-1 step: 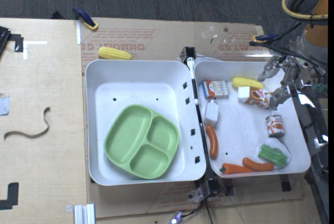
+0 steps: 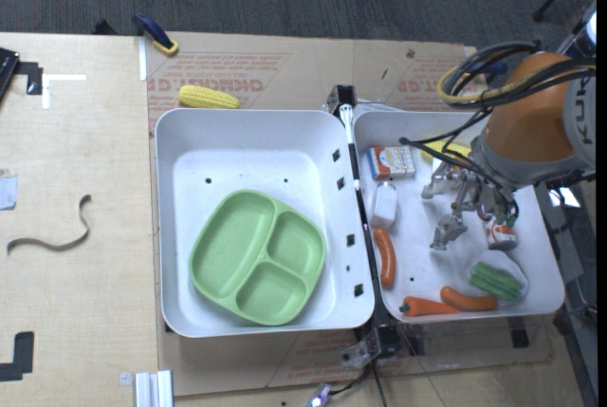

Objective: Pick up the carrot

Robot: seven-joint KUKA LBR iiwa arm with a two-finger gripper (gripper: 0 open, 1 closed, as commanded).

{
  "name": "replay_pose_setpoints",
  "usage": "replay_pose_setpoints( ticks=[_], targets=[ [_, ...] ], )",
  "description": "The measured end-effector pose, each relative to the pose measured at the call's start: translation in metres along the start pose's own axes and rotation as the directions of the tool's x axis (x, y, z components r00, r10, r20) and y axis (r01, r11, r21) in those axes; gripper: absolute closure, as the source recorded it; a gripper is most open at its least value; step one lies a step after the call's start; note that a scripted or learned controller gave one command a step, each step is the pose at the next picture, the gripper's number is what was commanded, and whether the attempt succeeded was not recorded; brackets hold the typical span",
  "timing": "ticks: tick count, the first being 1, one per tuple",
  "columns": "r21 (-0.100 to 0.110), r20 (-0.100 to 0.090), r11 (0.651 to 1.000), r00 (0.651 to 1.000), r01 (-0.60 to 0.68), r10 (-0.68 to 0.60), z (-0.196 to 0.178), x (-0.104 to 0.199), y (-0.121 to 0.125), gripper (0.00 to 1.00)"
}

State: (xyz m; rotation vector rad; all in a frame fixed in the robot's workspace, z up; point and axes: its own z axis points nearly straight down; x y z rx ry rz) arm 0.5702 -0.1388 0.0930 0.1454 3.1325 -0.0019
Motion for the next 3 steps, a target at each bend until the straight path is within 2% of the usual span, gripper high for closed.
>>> replay_pose_setpoints(
  ticks=[1,2,3],
  targets=[
    [0.000,-0.004,0.998,0.998,-0.065,0.065,0.001,0.077,0.026,0.00],
    [0.002,0.000,0.859,0.859,-0.512,0.512,0.001,0.001,0.010,0.00],
    [0.004,-0.004,0.750,0.750,-0.661,0.661,0.001,0.073,0.010,0.00]
  ],
)
